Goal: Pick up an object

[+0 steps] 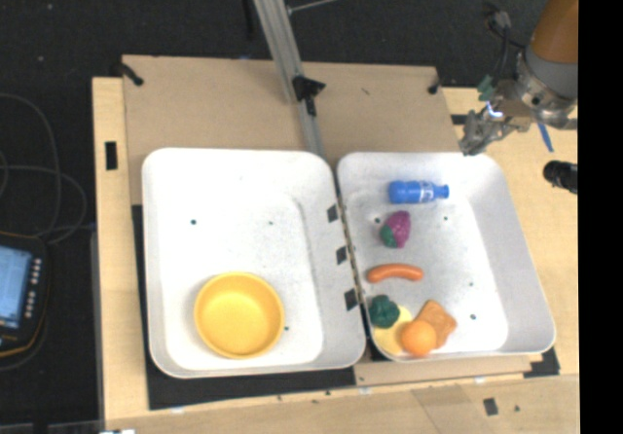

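gripper (474, 138): hung off the right bin's (506, 257) far right corner, above the rim; grip state couldn't be read, too small and dark.
held: nothing seen in it.
nearest pick: blue bottle (418, 192), lying on its side, just ahead of the tool and lower into the bin.
other picks: purple-green fruit toy (395, 229) next beyond it, orange sausage (394, 273) further on, then a cluster at the bin's near corner: green piece (384, 310), orange ball (419, 338), tan piece (439, 320), touching.
left bin (234, 218): yellow bowl (238, 314), well apart from the tool.
step: approach, my read.
advice: go for the bottle; close across its short axis at mid-body, descend straight. Skip the cluster, too crowded.
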{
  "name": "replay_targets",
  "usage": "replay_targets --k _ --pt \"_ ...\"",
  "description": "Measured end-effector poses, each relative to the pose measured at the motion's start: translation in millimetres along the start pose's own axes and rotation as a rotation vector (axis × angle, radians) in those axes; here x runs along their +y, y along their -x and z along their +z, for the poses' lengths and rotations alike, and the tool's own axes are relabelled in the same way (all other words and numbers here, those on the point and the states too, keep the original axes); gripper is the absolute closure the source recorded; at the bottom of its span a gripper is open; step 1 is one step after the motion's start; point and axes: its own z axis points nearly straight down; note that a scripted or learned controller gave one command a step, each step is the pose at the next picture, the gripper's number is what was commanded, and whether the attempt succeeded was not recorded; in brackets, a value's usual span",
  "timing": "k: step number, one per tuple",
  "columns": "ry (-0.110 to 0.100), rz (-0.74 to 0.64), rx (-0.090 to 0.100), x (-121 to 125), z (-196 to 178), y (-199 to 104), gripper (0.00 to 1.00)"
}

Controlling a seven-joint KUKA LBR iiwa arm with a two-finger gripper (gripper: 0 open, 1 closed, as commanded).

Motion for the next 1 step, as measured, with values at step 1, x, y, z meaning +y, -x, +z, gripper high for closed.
replay_targets --k 1 --pt "-0.004 -0.002 0.001 1.0 -19.7 0.9 1.0"
